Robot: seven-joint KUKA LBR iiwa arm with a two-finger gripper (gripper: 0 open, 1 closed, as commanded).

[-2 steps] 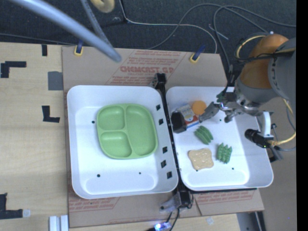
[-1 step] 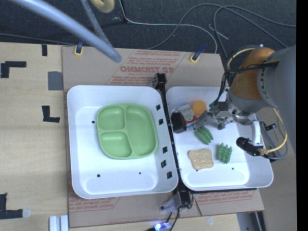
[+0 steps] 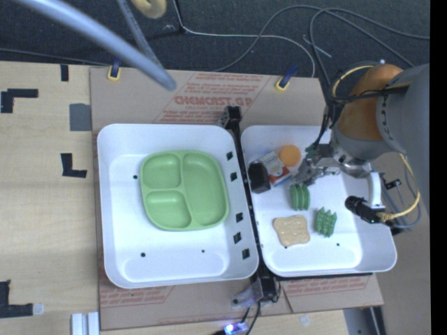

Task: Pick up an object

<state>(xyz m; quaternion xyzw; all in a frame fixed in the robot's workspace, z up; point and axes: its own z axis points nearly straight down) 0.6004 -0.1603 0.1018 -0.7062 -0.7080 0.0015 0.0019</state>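
In the right bin [image 3: 377, 257] lie several small items: an orange ball [image 3: 290, 154], a black-and-red object [image 3: 263, 174], a green ridged piece [image 3: 300, 197], a second green piece [image 3: 325, 221] and a tan toast-like slice [image 3: 291, 230]. My gripper [image 3: 312, 172] hangs low over the bin's upper middle, just above and right of the first green piece and right of the orange ball. Nothing shows between its fingers.
The left bin [image 3: 119, 257] holds a green divided plate [image 3: 184, 189]. A black divider with clips [image 3: 241, 187] runs between the bins. Cables loop over the dark floor behind, and the arm's body [image 3: 380, 114] covers the right bin's upper right corner.
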